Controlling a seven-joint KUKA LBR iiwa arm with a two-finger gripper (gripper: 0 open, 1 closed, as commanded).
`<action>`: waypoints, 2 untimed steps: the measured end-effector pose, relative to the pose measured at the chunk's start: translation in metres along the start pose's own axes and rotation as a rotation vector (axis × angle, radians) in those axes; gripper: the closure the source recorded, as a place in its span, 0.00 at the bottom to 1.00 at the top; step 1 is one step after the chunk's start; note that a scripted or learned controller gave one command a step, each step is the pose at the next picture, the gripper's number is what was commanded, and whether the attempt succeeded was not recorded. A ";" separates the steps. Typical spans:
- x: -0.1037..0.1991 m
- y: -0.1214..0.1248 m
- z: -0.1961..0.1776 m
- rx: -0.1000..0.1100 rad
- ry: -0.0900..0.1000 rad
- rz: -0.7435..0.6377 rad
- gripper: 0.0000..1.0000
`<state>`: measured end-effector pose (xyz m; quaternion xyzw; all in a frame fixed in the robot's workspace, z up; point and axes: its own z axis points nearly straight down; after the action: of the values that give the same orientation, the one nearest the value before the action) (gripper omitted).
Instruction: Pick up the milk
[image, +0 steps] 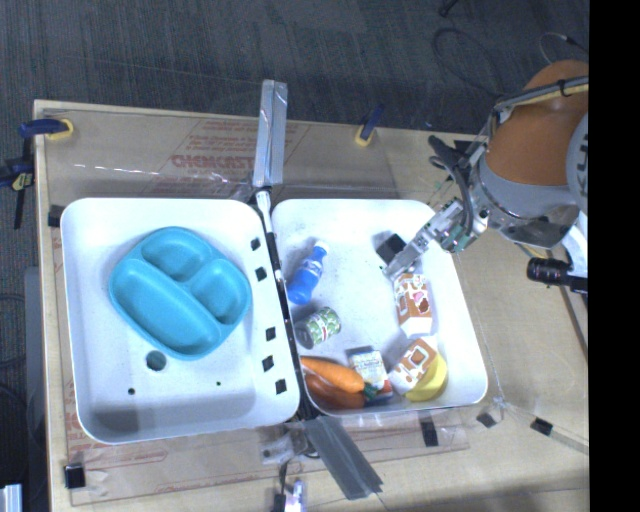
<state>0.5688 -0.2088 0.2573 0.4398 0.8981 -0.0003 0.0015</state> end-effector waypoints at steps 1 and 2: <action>0.000 0.000 0.000 0.000 0.000 0.000 0.00; -0.009 0.012 -0.003 0.000 0.000 -0.095 0.00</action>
<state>0.5832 -0.2085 0.2601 0.3965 0.9180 -0.0001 0.0014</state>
